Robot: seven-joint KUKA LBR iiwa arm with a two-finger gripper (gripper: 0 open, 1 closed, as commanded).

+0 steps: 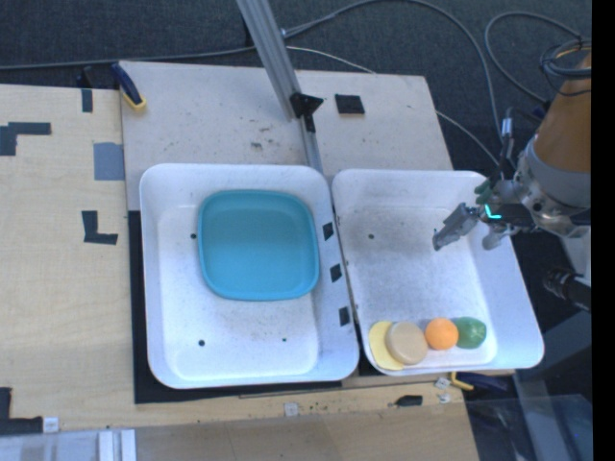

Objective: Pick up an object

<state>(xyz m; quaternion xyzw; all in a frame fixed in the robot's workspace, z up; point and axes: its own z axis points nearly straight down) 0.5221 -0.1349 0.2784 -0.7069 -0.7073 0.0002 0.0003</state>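
Observation:
A blue square plate (258,244) lies in the left bin (163,257). Along the near edge of the right bin (384,200) sit a yellow flat piece (380,346), a tan round piece (406,342), an orange ball (441,334) and a green round item (471,331). My gripper (471,229) hangs over the right side of the right bin, well above and behind those items. Its two grey fingers (452,227) are spread apart with nothing between them.
The arm's orange band and grey wrist (562,152) come in from the right edge. A metal pole (279,56) slants across the board behind the bins. Cables (500,56) loop on the dark floor at the back right.

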